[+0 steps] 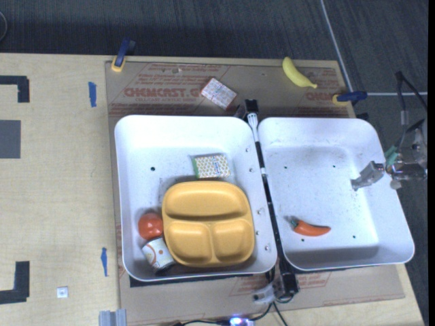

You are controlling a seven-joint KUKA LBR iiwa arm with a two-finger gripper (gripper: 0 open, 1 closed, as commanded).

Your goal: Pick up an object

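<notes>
- the gripper (363, 176) reaches in from the right over the right bin (380, 253), hanging near that bin's right wall, about midway along it.
- how far its fingers stand apart cannot be told at this size and angle; no object is seen between them.
- the nearest candidate is a small orange chili (311, 228) lying alone on the right bin's floor, toward the near side.
- key relation: the chili lies down and to the left of the gripper in the view, apart from it, with bare floor between the two.
- the chili's long axis runs roughly left to right, its green stem at the left end and its tip pointing toward the bin's right wall; a grasp across its narrow width looks the likelier fit.
- the left bin (129, 182) holds a yellow tray (207, 223), a tomato (149, 225), a small can (158, 253) and a packet (211, 166), all well away from the gripper across the divide.
- a banana (298, 73) and a card (218, 93) rest on the desk beyond the bins.
- judged from the scene, the pick has not yet begun.
</notes>
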